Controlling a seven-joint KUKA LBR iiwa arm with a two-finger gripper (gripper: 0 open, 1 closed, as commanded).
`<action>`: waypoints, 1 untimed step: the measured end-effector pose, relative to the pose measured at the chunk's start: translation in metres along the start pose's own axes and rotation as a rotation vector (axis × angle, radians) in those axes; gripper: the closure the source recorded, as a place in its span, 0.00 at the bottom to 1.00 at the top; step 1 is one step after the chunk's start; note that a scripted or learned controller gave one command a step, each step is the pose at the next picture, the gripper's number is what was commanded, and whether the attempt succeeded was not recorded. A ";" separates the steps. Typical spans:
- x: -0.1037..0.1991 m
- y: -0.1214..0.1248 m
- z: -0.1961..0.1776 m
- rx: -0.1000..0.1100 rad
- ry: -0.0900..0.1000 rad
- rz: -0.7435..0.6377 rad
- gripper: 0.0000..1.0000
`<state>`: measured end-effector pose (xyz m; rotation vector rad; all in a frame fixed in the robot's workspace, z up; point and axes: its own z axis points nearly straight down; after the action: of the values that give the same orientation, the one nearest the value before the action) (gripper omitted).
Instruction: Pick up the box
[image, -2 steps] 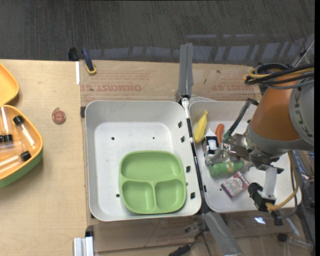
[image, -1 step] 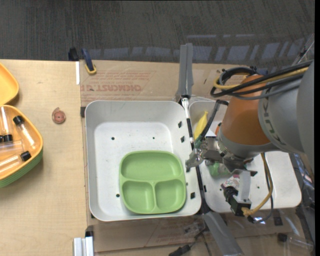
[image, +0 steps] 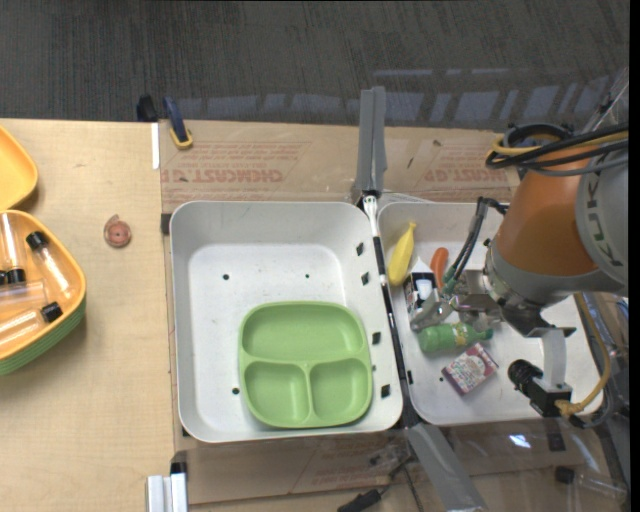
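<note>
The arm (image: 560, 225), with its orange band, stands highest and closest to the lens, over the right bin (image: 520, 405), and hides much of that bin's floor. The gripper (image: 432, 312) sits low at the arm's left end, above a green object (image: 440, 340); whether it is released or clenched cannot be determined, as the metal parts blur together. The box (image: 470, 368), small with a pink and white pattern, lies on the right bin's floor just beside the green object, slightly toward the near rim from the gripper and apart from it. Any print on the box is too small to read. A yellow banana (image: 402, 252) and an orange item (image: 440, 265) lie in the right bin toward its far rim; the orange item is partly covered by cables. The left bin (image: 200, 300) holds a green divided plate (image: 305, 365). Beyond both bins, cardboard (image: 260, 170) carries mirrored red lettering that appears to read "CHEMCZT". Far left of the left bin, a yellow tray (image: 40, 300) is cut off by the edge.
</note>
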<state>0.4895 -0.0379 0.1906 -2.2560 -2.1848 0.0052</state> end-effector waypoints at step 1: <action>-0.001 0.000 -0.008 0.003 -0.001 0.002 1.00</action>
<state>0.4897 -0.0390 0.1985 -2.2570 -2.1818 0.0091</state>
